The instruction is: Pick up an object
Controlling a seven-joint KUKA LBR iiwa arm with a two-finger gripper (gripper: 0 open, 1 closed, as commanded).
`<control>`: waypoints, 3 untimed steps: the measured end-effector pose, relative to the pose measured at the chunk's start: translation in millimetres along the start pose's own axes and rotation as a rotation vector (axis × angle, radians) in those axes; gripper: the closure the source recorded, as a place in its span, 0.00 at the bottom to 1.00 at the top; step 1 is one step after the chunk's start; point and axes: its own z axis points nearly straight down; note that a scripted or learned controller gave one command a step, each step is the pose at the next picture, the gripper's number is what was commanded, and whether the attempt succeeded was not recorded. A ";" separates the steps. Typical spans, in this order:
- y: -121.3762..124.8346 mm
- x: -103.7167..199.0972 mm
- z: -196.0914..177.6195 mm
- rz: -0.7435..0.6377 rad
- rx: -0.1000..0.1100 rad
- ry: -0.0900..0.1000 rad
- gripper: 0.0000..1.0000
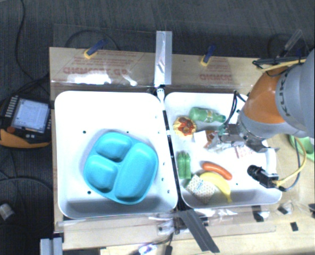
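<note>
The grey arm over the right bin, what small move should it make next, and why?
Probably lower straight down: the gripper hangs in the right white bin, apparently holding nothing, just above the orange sausage-shaped toy and beside the green plastic bottle.

One fixed overhead camera — slanted down over both white bins (61, 142) — arm (285, 100) from the right.

Light: bright and even over my bench (72, 62), seemingly from overhead.
Glare: the clear sheet (101, 70) behind the white bins (67, 105) shines in pale streaks; the bin floors look almost washed out.
Shadows: soft and short; a faint one rims the blue tray (120, 166).
Focus: slightly soft overall, with small items in the right bin smeared.
Surroundings: the dark carpet (19, 206) reads dim and grainy.
</note>
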 end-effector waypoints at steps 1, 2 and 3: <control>46.9 -5.5 9.6 0.423 0.003 -0.006 1.00; -19.1 -2.7 -44.9 0.129 0.015 -0.005 1.00; -19.1 -2.6 -44.8 0.128 0.015 -0.005 0.00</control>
